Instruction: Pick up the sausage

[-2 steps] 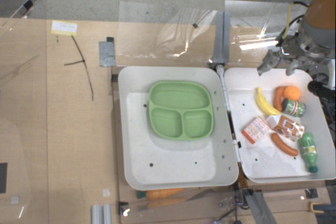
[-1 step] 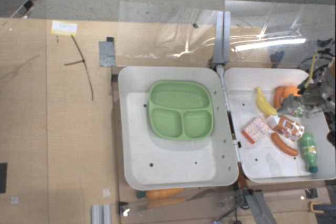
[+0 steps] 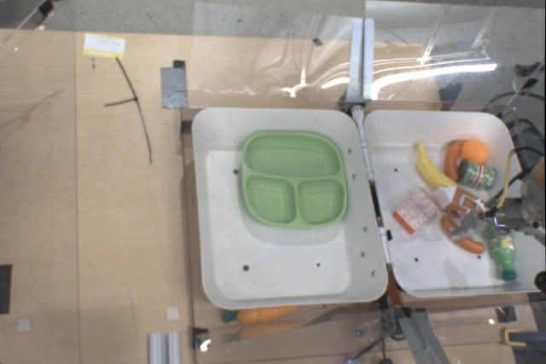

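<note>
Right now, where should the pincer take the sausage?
Probably mid-length, from above, fingers across its narrow width. The sausage lies flat in the right bin, the green bottle close on its right; the pincer sits just above it.

— What sort of place is this?
— A robotics lab: a wooden bench (image 3: 85, 183) with two white bins (image 3: 281, 290) bolted side by side, left of the gripper (image 3: 478, 222).
— Anything else?
— Clear plastic sheeting (image 3: 273, 55) taped behind them, a yellow label (image 3: 104, 45), a loose black cable (image 3: 136, 111), toy food.
</note>
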You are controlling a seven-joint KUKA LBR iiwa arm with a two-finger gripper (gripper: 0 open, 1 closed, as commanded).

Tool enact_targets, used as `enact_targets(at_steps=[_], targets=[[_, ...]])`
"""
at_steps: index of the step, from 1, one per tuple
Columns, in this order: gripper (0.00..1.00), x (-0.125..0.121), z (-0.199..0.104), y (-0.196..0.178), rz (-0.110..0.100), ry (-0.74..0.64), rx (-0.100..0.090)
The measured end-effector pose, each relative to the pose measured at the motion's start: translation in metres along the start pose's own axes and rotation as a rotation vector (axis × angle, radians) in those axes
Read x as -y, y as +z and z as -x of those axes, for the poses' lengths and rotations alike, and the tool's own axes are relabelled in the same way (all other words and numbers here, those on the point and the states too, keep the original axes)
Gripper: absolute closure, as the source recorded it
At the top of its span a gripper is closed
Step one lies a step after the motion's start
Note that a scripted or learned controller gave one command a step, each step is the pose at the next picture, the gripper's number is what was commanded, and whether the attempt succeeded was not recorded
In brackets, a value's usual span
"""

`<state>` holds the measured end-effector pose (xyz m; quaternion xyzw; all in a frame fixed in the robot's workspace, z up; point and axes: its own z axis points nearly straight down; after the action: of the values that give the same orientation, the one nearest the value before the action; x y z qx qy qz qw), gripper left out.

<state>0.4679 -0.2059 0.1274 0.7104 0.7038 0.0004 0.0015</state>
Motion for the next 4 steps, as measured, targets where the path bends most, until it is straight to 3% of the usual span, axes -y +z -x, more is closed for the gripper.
enact_targets(at_steps=[1, 2, 3, 4], targets=[[0.0, -0.06, -0.024, 0.032, 0.008, -0.248, 0.003], [1.0, -0.06, -0.024, 0.023, 0.01, -0.246, 0.004], [0.0, -0.059, -0.024, 0.023, 0.009, -0.246, 0.003], [0.0, -0.021, -0.004, 0.036, 0.001, -0.073, -0.001]])
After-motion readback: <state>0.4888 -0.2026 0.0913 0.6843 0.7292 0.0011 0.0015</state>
